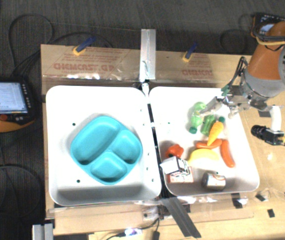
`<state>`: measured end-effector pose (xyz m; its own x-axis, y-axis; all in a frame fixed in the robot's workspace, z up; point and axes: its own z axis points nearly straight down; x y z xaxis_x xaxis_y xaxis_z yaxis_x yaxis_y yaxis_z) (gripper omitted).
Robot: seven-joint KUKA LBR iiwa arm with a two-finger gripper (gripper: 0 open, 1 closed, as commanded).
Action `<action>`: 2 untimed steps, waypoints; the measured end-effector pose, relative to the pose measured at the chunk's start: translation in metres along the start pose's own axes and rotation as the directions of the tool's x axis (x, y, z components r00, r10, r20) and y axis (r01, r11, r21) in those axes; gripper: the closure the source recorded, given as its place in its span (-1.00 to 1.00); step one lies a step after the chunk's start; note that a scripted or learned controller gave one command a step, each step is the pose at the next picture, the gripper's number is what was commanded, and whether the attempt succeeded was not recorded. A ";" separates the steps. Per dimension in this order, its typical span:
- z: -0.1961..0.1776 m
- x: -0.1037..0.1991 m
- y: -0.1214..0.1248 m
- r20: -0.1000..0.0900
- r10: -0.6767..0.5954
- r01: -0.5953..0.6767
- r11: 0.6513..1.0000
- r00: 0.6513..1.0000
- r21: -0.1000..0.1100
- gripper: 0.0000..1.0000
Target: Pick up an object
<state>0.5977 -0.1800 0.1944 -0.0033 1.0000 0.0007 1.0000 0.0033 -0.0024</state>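
Claw (221, 104) hovers beside pale-green toy (198, 112).

The arm (270, 59) is cut off by the right edge, so little beyond its orange band and wrist shows. The gripper (221, 104) is small and blurred against the right bin's (247, 181) rim; its fingers merge with the green toys (202, 116) below, and whether they touch cannot be told. The green toys overlap each other, their shapes unclear. The carton's (176, 170) print is too small to read. The can (214, 181) is a blur. The red piece (175, 150) is partly hidden by the carton. The pendant's (6, 100) screen is unreadable.
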 end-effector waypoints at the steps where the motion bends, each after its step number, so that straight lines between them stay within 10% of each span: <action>1: 0.100 -0.027 -0.022 -0.001 -0.105 0.105 0.994 0.994 -0.004 -1.00; 2: 0.092 -0.027 -0.023 -0.003 -0.105 0.105 0.994 0.994 -0.003 1.00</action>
<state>0.5747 -0.2065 0.1027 -0.1083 0.9941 0.0037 0.9941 0.1083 0.0003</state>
